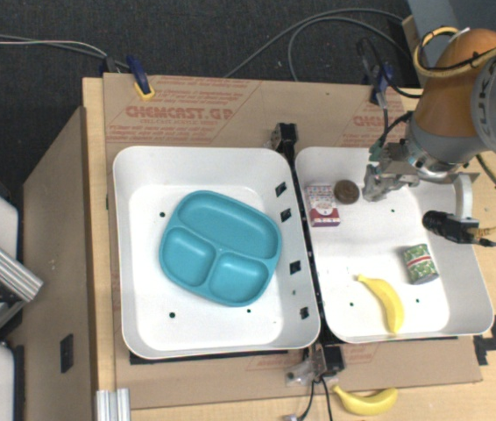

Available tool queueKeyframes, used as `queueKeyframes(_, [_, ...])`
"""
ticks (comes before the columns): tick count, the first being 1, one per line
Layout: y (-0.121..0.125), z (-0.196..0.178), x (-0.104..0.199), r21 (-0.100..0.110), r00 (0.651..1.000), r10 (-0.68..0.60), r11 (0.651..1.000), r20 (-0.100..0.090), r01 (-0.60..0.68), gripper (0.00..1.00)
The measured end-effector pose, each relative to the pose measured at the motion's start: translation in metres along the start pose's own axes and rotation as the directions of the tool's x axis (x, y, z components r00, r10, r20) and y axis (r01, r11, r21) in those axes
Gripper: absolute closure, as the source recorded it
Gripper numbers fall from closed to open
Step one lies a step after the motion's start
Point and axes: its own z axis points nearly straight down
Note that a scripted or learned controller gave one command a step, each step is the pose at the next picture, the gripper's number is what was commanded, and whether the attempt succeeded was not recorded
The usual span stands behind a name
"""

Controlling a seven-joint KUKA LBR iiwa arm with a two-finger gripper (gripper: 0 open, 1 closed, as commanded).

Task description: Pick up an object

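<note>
White plastic forms the two shallow bins that lie side by side on the desk. The left bin carries a turquoise divided plate with three compartments, placed near the middle of the bin floor.

The right bin holds four small things. A small red and white box lies at the upper left part, close to the wall between the bins. Just beside it, to the right, sits a round brown object. A green packet lies toward the right side of the bin, and a yellow banana lies below it, near the front wall. These two are well apart from the box.

The grey arm with its orange band reaches in from the right, above the upper part of the right bin. The tool points down just to the right of the round brown object, very near to it, but I cannot tell if they touch. Whether the tool is open or closed, I cannot tell, and nothing is seen gripped in it.

A second banana lies outside the bins, at the front edge of the desk. Blue clamps hold the cardboard sheet at the back.
</note>
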Motion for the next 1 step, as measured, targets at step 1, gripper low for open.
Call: queueKeyframes(1, [0.0084, -0.0625, 0.0048, -0.003, 1.0, -0.003, 1.0, 0.0, 0.003, 1.0])
